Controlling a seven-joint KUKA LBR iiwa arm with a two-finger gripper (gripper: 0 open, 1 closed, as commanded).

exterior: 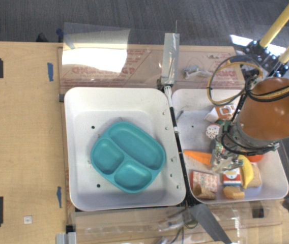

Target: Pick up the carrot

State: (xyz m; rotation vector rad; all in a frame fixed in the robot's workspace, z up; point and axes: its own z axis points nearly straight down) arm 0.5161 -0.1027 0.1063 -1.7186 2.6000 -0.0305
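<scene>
From the camera above the bench, the carrot (198,157) lies in the right bin (282,189), its tip pointing toward the divider, its thick end running under the gripper (221,159). Whether the jaws are spread or pinching, I cannot tell. The carrot looks like a light, stiff toy with a smooth, tapering skin, likely slippery near the tip; a hold across the thicker middle seems safest. A banana (246,170) and a snack packet (204,183) lie just beside it.
</scene>
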